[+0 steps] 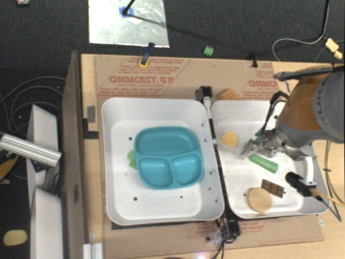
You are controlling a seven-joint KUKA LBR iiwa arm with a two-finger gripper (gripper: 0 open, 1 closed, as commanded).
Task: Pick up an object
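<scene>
White plastic makes up the two shallow bins seen from above, set side by side on a brown cardboard sheet [161, 74] printed with red lettering. In the left bin [116, 144] one blue divided tray [168, 156] with three compartments is seen, and one green piece [131, 158] is partly hidden under the tray's left edge.

In the right bin [240, 117] four loose things are counted: one small yellow disc [230, 139] near the dividing wall, one green cylinder [263, 162] lying tilted near the middle, one brown chocolate-like bar [272, 188], and one tan round disc [259, 199] just beside the bar at the near edge. An orange piece [228, 94] is seen on the cardboard just behind this bin.

The gripper [253, 147] is lowered into the right bin, just above and left of the green cylinder and right of the yellow disc. Nothing is seen between its fingers, which appear parted. The grey arm with its orange band [302, 109] covers the bin's right side.

Dark carpet surrounds the bench. On it lie one silvery sheet [128, 15], black cables [27, 96] at the left, and a small green clip [208, 50].
</scene>
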